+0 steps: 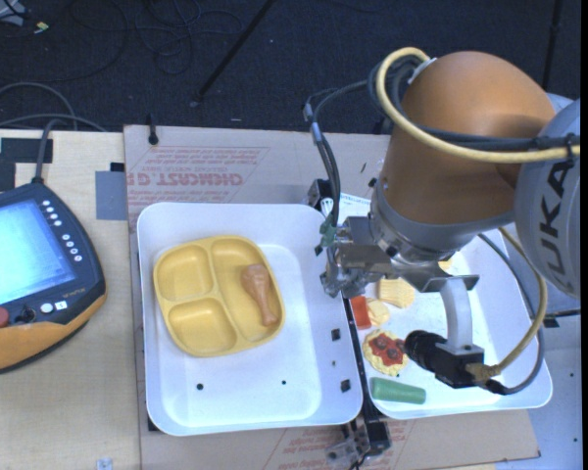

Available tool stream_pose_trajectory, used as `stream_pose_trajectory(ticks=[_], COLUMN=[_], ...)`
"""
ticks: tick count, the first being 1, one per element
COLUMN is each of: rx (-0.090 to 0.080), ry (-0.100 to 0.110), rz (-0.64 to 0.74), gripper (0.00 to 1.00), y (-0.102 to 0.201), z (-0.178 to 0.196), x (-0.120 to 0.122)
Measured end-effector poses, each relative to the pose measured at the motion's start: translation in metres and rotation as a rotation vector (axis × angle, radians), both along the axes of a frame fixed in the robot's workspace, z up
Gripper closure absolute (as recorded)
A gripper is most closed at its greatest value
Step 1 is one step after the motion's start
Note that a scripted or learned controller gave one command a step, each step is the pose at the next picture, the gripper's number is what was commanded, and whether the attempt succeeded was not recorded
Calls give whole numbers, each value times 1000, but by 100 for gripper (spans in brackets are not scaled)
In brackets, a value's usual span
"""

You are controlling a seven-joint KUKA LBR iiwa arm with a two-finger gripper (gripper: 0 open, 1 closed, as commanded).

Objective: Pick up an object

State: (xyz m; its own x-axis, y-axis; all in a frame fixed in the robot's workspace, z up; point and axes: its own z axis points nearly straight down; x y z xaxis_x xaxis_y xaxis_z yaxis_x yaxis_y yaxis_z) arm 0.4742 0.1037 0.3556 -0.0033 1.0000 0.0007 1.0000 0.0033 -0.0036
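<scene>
In the right-hand shallow white bin (pixel 529 385), just below the grey arm's gripper (pixel 345 280), lie small, probably light, rigid plastic toy foods; the green pickle-shaped piece (pixel 399 391) looks slippery, best pinched across its narrow middle.

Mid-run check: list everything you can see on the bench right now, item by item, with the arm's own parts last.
Bins: 2, white, side by side.
Divided tray: 1, yellow, left bin.
Drumstick toy: 1, tan, tray's right compartment.
Pizza slice toy: 1, red-topped, right bin.
Green piece: 1, right bin's near edge.
Yellow piece: 1, right bin, beside the arm.
Small orange-red piece: 1, right bin.
Pendant: 1, grey-orange, far left.
Arm: 1, grey-orange, over right bin.
</scene>
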Motion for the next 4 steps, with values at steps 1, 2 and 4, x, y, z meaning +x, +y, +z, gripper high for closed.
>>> stream_pose_trajectory(ticks=[1, 2, 4], rx=[0, -4, -1], ry=[-2, 7, -13], rz=[0, -8, -4], gripper=[100, 100, 100], y=[77, 49, -49], z=[-4, -30, 94], x=[99, 34, 3])
